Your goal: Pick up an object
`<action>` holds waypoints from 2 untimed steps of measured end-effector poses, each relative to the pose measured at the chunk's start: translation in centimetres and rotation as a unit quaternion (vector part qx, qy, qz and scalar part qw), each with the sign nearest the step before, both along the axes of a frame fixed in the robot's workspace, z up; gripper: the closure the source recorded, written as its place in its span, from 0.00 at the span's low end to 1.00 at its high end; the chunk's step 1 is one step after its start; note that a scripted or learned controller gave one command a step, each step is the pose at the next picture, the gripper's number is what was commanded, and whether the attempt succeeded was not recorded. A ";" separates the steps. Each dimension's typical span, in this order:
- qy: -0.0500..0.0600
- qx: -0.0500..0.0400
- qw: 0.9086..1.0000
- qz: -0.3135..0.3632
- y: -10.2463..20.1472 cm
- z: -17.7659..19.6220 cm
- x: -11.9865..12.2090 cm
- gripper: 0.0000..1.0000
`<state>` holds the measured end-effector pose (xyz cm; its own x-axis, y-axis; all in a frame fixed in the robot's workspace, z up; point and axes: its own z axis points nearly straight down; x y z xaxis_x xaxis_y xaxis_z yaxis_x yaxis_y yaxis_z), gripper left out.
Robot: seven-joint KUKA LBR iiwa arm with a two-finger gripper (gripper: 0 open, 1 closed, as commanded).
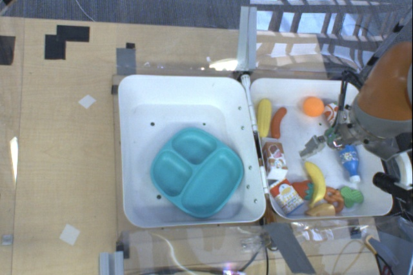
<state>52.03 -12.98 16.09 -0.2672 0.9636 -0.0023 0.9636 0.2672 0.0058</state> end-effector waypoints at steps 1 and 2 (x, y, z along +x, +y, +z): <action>0.000 0.000 1.000 0.026 0.7 -6.6 -2.7 0.00; -0.003 0.000 1.000 0.026 0.7 -5.5 -2.5 1.00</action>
